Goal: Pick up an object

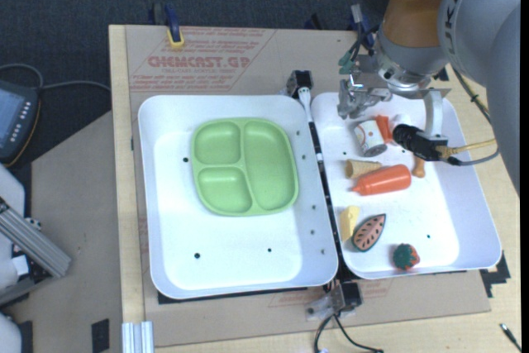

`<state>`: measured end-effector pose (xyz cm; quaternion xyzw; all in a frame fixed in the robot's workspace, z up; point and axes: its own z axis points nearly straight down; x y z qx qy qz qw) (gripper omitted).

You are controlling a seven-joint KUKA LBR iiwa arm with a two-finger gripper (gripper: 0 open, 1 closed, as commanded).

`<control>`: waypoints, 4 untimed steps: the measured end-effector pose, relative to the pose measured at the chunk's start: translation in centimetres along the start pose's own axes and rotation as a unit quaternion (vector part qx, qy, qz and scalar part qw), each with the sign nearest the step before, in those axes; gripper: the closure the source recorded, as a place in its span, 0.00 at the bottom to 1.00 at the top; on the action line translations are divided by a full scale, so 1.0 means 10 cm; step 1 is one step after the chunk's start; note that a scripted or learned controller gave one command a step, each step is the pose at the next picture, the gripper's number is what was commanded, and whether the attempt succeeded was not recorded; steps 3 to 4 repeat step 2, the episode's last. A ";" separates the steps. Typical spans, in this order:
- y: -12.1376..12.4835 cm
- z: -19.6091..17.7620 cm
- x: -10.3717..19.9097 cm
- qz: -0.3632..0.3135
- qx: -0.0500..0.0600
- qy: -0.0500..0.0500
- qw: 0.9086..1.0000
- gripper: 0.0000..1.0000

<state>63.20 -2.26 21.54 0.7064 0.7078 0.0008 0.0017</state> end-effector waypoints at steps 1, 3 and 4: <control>0.04 -0.04 -0.04 0.000 0.000 0.000 1.000 1.00; -0.09 -0.12 0.01 0.001 0.002 0.000 1.000 1.00; -0.09 -0.12 0.01 0.001 0.002 0.000 1.000 1.00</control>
